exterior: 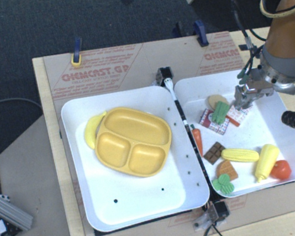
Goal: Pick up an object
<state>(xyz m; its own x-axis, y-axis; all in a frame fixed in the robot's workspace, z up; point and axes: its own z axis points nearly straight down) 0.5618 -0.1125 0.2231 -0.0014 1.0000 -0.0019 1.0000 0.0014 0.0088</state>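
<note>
My gripper [243, 97] at 3 o'clock, above right bin [292, 143], near green toy [220, 112]; finger gap indiscernible, can't tell.

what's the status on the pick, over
Tool low in right bin, above the red packet. Nothing seen in its grip. Green piece and red-white packet crowd alongside.

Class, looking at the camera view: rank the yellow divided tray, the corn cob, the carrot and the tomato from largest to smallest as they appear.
1. yellow divided tray, by far the largest
2. corn cob
3. carrot, about as long as the cob but thinner, so this placing is unsure
4. tomato, smallest
</note>
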